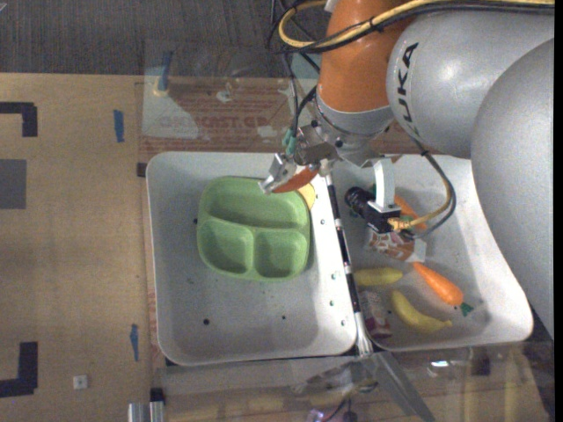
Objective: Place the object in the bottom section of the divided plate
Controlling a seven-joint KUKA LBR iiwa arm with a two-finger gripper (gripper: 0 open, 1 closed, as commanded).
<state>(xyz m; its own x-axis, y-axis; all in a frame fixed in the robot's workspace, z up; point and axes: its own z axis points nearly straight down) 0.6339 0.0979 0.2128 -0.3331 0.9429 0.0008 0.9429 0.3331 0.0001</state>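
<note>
A green divided plate [253,229] lies in the left bin [237,323], with one long section on its far side and two smaller ones on its near side. My gripper [281,179] hovers over the plate's far right corner, shut on a small orange object [298,180] that shows between its fingers. Just below the orange object, a yellow piece [308,197] peeks out at the plate's right edge.
The right bin [493,315] holds a carrot [438,286], a banana [418,313], a second yellow fruit [378,276], a printed packet [392,244] and a pinkish item [378,313] by the divider. The arm covers that bin's far side.
</note>
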